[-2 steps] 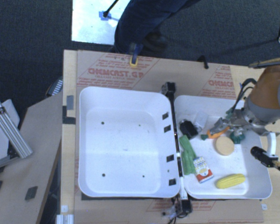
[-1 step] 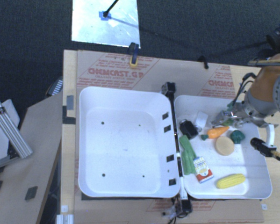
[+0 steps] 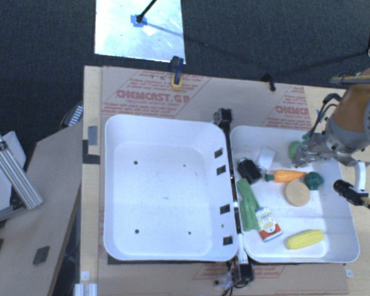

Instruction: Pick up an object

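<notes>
On the tabletop (image 3: 88, 170), two shallow white bins are set side by side. Left bin (image 3: 164, 186): bare white floor is seen. Right bin (image 3: 347, 242): several objects are held, listed left to right. A black block (image 3: 248, 170) is placed near the left wall, with a green pea pod (image 3: 248, 204) laid just below it along that wall. A white piece (image 3: 266, 157) is found toward the far edge. A small carton (image 3: 268, 223) is placed near the front edge, beside the pod. An orange carrot (image 3: 289, 176) is laid mid-bin, a tan disc (image 3: 297, 193) just below it, and a dark green piece (image 3: 313, 179) at the carrot's right end. A yellow corn cob (image 3: 304, 239) is placed at the front right. The hand (image 3: 303, 155) is lowered over the far right part, by a light green object (image 3: 294, 147); whether it is released or clenched cannot be told.
</notes>
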Controlling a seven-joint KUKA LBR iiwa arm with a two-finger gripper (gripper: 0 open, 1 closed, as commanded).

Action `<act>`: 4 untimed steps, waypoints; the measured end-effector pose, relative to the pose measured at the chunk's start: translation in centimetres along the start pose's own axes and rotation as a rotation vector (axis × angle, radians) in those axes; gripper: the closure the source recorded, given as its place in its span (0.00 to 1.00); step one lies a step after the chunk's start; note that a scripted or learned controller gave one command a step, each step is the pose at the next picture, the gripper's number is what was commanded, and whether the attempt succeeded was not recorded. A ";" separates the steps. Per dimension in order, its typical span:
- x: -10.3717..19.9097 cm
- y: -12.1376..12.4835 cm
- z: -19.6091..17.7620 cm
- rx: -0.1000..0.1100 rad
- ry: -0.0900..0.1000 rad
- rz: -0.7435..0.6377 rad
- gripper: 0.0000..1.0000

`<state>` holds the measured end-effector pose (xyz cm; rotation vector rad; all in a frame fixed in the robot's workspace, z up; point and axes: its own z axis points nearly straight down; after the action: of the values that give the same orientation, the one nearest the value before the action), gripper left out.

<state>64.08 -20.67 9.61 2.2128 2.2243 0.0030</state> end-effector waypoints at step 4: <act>0.1 -6.0 -7.1 0.015 0.005 0.007 1.00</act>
<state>58.10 -20.64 16.69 2.2306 2.2270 -0.0086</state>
